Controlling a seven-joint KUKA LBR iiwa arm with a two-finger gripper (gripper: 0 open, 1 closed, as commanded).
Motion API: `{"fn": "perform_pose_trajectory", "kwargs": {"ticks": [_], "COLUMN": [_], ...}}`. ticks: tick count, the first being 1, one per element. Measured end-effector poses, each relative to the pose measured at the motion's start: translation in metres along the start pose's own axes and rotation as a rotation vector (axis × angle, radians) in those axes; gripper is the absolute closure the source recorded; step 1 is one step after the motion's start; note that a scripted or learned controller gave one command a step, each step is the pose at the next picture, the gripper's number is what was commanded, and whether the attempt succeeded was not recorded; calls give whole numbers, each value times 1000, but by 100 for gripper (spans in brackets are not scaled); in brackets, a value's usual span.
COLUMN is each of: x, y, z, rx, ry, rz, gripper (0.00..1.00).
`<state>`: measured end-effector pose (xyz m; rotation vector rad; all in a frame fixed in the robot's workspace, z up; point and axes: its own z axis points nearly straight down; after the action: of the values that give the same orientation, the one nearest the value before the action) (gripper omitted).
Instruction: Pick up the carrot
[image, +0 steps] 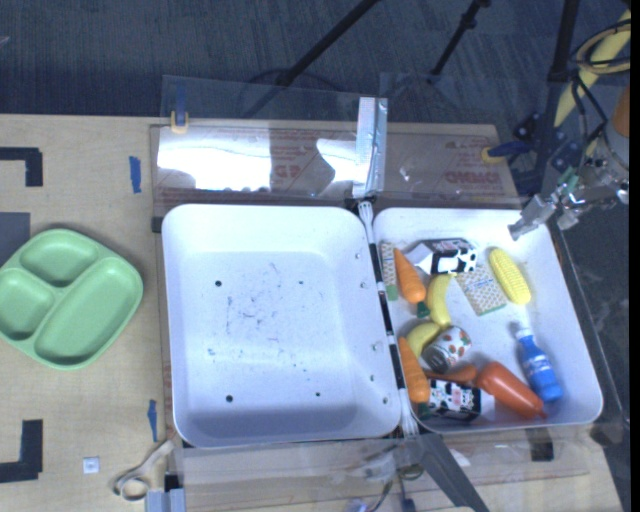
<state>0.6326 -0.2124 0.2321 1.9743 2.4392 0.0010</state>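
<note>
we cannot tell how the tool (527, 222) stands; crowding around the orange tapered carrot (408, 277) risks grabbing the yellow banana (438, 298).

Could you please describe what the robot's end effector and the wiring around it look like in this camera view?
The end effector is a small silvery-grey metal piece at the right bin's far corner. Behind it sit pale metallic parts with thin dark wires, and yellow cables loop above.
</note>
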Motion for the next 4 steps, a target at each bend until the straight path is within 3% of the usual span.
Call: {"fn": "perform_pose_trajectory", "kwargs": {"ticks": [1,2,3,4], "x": [-17,-8,-8,48], "y": [33,-13,-13,-22], "z": [-171,-43,-43,48], "rx": [-1,0,0,1], "ry": [-1,1,1,2], "rz": [67,-55,-56,-46], "gripper": [0,0,0,0]}}
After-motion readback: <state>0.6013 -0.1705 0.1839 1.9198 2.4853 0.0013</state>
